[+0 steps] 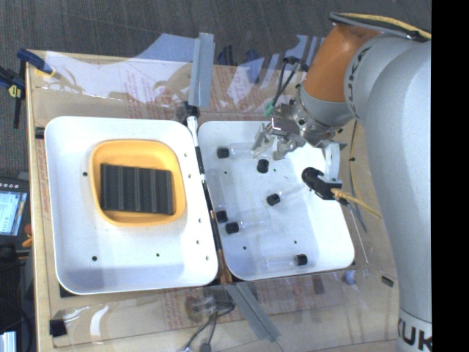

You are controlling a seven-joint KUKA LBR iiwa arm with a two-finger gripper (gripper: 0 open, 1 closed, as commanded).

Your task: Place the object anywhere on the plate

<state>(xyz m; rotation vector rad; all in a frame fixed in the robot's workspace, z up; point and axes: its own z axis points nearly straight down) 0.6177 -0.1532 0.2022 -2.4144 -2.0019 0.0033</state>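
Desk (110, 94) is wood-ish w/ a pale sheet taped over the back part. Two shallow white bins side by side: left bin (66, 255), right bin (330, 248). Grey metal bar (200, 68) stands btwn them at the back. Small lit screen (11, 211) at far left edge, blue-tipped tool (35, 61) top left. Dark carpet (146, 6) behind.

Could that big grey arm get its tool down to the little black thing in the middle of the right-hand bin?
Probably yes. The black piece lies in the open on the right bin's floor, apart from the other pieces, and the tool hangs just above and behind it.
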